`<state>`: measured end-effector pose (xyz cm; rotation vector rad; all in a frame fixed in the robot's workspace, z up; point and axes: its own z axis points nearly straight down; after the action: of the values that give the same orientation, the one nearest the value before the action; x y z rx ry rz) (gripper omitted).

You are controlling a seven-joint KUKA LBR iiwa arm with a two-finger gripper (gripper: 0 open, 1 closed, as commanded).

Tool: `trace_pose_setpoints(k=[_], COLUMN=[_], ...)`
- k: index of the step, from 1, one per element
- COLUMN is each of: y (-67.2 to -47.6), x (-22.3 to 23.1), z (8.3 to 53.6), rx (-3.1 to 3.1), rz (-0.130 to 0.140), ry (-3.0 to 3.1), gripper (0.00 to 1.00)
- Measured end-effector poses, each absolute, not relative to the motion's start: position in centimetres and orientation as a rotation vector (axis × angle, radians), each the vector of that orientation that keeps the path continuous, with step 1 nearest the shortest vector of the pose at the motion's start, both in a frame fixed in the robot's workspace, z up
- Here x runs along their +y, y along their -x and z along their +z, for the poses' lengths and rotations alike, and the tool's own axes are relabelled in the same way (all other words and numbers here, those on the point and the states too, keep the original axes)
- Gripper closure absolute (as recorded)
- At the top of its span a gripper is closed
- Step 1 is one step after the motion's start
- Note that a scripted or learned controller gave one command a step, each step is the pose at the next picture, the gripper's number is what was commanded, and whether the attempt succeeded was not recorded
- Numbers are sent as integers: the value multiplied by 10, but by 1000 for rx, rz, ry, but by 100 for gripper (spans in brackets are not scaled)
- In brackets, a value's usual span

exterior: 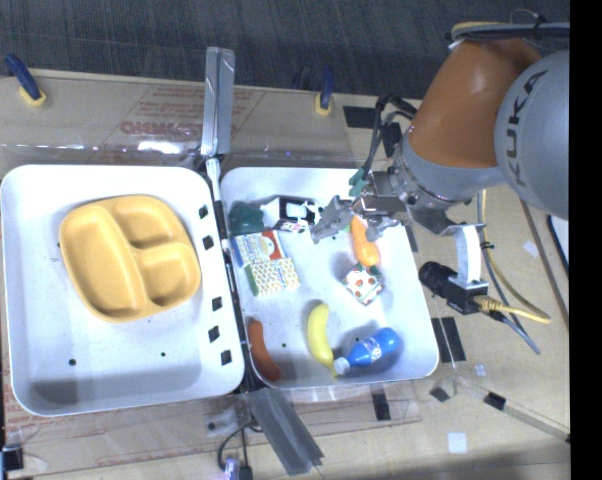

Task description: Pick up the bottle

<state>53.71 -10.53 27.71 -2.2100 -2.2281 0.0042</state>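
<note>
We are hovering the gripper over the carrot, finger spread unclear; the bottle is lying untouched near the banana.

Grey arm came in from the right, its orange-banded wrist bulking large above and right of the gripper. Wrist angled down and leftward. Gripper body sat just right of its tip, cables trailing behind it further to the right.
</note>
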Motion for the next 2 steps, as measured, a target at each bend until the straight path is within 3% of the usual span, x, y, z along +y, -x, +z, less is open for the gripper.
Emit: trace_pose_setpoints(k=[1, 2], y=[-476, -476], x=[-138, -211], z=[205, 102], rx=[-2305, -2331], rz=[4, 3], ry=[2131, 2100], gripper=[0, 0])
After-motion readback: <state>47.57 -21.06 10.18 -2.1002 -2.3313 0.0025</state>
